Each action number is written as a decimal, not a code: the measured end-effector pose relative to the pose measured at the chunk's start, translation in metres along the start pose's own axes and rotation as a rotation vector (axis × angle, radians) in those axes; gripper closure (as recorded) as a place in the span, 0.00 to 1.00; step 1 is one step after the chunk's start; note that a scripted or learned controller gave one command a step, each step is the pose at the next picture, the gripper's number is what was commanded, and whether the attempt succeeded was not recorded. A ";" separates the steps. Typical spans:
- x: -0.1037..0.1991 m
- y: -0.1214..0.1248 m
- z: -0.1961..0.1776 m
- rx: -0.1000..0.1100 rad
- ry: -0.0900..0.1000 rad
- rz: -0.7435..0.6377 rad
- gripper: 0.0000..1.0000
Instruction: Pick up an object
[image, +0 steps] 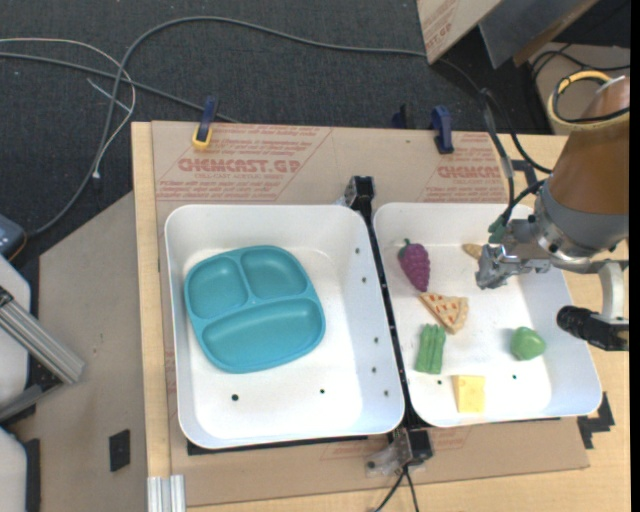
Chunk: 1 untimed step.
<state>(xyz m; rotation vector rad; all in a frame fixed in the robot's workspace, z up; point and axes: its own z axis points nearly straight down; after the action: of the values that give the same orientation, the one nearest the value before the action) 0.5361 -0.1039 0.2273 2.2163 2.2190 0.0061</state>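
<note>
Currently gripper (493, 268) hovers near right bin's (570, 400) far edge, finger state can't be told; risk: descending off-target beside the tan piece (472, 249) and closing on nothing.

glossy plastic bins (200, 250), smooth teal plate (255, 306)
</note>
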 end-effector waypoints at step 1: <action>0.042 0.016 0.005 0.005 0.003 -0.004 1.00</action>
<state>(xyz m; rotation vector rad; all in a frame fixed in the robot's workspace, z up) 0.5523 -0.0616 0.2224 2.2157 2.2276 0.0035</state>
